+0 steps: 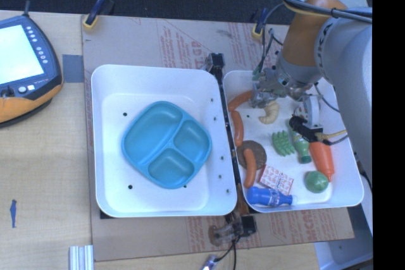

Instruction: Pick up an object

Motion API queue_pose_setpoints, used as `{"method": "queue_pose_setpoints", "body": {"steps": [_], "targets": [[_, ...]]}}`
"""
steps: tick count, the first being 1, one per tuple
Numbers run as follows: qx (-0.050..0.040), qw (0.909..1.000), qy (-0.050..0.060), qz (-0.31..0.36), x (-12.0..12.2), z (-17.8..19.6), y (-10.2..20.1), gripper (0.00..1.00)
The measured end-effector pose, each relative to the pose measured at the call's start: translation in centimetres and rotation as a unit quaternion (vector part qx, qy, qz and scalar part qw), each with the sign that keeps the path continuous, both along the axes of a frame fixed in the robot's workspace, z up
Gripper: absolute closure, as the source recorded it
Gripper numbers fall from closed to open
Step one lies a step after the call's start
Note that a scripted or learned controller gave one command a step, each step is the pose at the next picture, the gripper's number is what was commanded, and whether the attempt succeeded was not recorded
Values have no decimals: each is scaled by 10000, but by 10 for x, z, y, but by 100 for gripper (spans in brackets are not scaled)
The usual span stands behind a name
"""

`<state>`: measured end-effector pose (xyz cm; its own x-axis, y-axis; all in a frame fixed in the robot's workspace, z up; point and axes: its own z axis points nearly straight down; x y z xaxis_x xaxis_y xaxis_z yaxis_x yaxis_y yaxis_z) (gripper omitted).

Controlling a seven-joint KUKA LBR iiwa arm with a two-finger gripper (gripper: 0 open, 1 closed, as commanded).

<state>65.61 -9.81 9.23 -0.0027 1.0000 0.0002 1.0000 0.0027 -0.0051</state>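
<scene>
The left bin (107,136) holds a blue divided plate (166,144). In the right bin (345,196), the gripper (266,98) is low at the far side, with a pale cashew-like piece (271,112) just beside it, perhaps touching.

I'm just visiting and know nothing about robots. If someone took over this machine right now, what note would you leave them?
Gripper: low over the far end of the right bin, beside a pale cashew-shaped piece; I cannot tell whether it grips anything.
Right bin also holds a carrot, green ball, blue bottle, sausages and a red-checked packet.
Left bin: a blue divided plate.
Done: nothing visibly lifted.
Left: pick up one object.
</scene>
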Motion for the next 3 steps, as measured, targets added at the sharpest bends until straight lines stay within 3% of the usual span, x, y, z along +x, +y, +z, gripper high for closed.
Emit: {"method": "queue_pose_setpoints", "body": {"steps": [3], "targets": [[2,10000,9,3,0,0,4,0]]}}
